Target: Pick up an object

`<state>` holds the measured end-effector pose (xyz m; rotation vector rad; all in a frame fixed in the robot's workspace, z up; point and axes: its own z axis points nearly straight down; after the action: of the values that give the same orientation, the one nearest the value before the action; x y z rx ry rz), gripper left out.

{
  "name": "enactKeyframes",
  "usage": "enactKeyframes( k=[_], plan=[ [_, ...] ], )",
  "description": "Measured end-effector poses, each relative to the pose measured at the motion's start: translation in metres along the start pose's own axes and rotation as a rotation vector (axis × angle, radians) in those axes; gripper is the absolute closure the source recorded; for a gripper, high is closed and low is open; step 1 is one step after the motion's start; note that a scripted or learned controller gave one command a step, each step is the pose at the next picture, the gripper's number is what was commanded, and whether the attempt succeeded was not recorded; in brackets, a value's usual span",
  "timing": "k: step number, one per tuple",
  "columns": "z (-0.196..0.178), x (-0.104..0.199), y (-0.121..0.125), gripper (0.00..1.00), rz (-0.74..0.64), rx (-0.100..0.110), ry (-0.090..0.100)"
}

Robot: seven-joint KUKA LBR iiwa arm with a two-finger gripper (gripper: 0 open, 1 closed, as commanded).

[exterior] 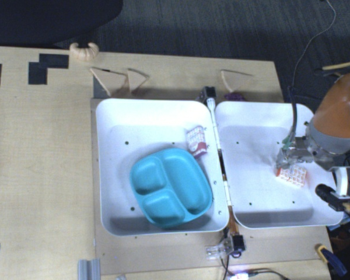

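Two bins sit side by side on the desk (41,174). The left bin (114,133) holds a divided tray (172,186), a small packet (196,140) at its one o'clock; the right bin (251,127) holds a flat packet (294,175) under the claw (286,156).

I see the wooden bench (41,174) carrying two white bins, the left bin (114,156) and the right bin (251,127), set side by side. A black cable (315,39) trails across the dark floor (221,16) at top right.

even overhead light, slightly soft focus
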<state>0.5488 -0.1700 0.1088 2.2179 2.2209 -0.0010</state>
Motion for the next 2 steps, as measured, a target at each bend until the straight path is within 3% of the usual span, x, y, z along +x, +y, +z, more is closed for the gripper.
enactKeyframes(
  k=[1,2],
  plan=[
    [-0.05,0.047,0.064,1.0,-0.004,-0.003,0.003],
    [-0.095,0.099,-0.03,1.0,-0.003,-0.001,0.003]
  ],
)
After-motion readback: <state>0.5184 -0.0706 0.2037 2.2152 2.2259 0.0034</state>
